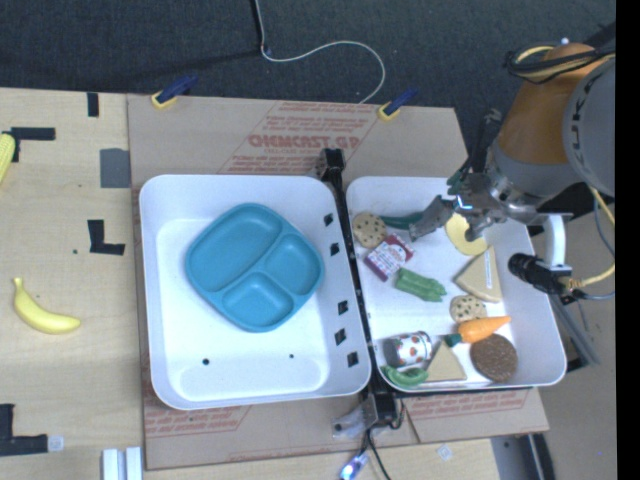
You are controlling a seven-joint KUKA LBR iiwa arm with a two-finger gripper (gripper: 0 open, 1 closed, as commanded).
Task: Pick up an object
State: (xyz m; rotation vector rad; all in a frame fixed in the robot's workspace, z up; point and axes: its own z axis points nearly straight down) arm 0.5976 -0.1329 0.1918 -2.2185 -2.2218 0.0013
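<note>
Camera view: the arm (560, 118) comes in from the right and the jaws (452, 216) hang over the top of the right bin (545, 323), looking spread, one dark finger slanting down-left toward the cookie (368, 230) and the other near a pale yellow piece (459, 234). Nothing sits between them that I can make out, so I'd say no pick has happened yet.

All the candidates are in that right bin: the cookie, a red-and-white wrapper (386, 259) just below it, a green pod (419, 286), a cheese-like wedge (481, 276), a carrot (482, 328), a brown round patty (494, 357) and a small can (408, 349) down at the bottom edge. They're packed close, several touching.

The left bin (160, 268) carries a blue tray (253, 265) — it has three compartments with nothing in them. A banana (40, 310) lies out on the worktop (60, 218), well apart from both bins.

So progress-wise — my read is that it's at the approach stage. Left to do: come down on one item, close, lift it clear. The clutter could make a clean grab tricky.
</note>
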